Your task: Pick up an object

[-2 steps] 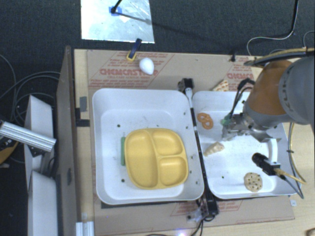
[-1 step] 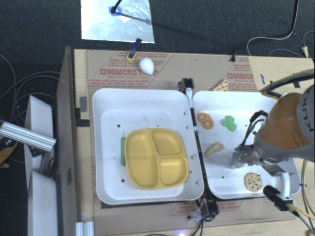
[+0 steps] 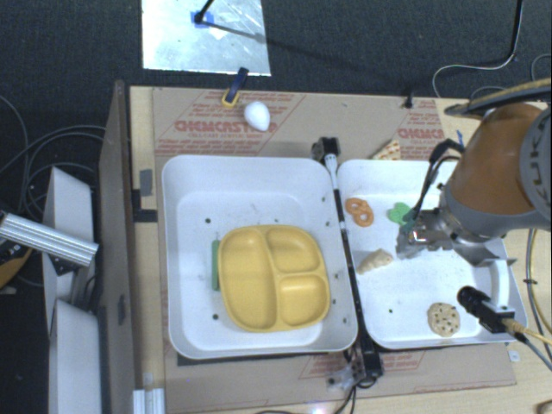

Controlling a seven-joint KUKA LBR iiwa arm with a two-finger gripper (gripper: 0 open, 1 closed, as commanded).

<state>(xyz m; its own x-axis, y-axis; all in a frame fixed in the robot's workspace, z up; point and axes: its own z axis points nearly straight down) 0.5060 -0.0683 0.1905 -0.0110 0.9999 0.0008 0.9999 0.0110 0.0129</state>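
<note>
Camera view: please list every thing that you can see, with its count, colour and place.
bins: 2, white, side by side on the bench
divided plate: 1, yellow, in the left bin
pretzel: 1, orange, right bin, near its top left
green piece: 1, green, right bin, beside the pretzel
pale wedge: 1, cream, right bin, near its left wall
cookie: 1, tan with dark chips, right bin, lower part
egg: 1, white, on the cardboard beyond the bins
arm: 1, grey with orange band, over the right bin
tool: 1, metallic, low over the right bin

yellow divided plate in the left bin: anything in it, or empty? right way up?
Empty and right way up. The yellow divided plate lies flat in the left bin, its three compartments facing up with bare yellow floors.
</note>
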